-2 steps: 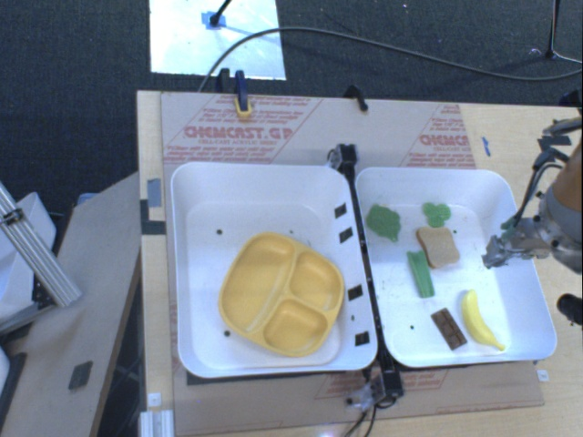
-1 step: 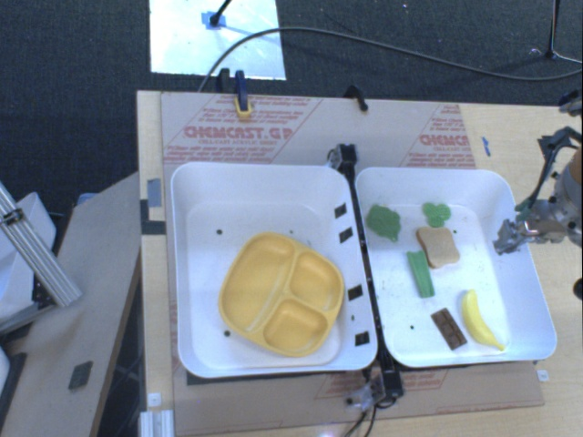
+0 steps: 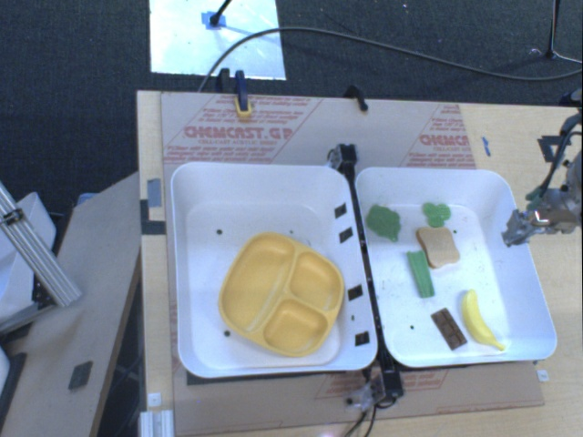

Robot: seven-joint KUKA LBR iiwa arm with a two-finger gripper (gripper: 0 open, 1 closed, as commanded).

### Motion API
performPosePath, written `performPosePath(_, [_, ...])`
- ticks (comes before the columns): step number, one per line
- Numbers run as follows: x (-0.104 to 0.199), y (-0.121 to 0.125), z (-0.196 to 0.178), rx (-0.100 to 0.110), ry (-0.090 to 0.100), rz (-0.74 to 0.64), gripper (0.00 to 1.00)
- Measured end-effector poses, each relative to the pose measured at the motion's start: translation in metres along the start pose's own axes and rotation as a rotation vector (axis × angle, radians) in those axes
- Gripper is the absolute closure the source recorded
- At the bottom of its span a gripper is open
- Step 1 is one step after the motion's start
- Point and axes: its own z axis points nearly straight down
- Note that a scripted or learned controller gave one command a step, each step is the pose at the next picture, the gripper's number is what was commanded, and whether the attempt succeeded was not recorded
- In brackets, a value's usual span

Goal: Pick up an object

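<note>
- You see a yellow tray (image 3: 282,292) in the left bin (image 3: 196,244).
- In the right bin (image 3: 519,285): a yellow banana (image 3: 480,320) near the front, beside a brown bar (image 3: 448,328).
- The gripper (image 3: 521,228) sits at that bin's right rim.

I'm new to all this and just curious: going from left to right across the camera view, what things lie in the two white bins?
Yellow divided plate → larger green piece → green stick → tan slice → yellow banana, then the gripper at the right bin's edge.
</note>
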Motion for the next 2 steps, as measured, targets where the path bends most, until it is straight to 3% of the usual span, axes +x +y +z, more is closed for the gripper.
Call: performPosePath(2, [0.113,0.036,0.016,0.003,0.004,-0.006,1.00])
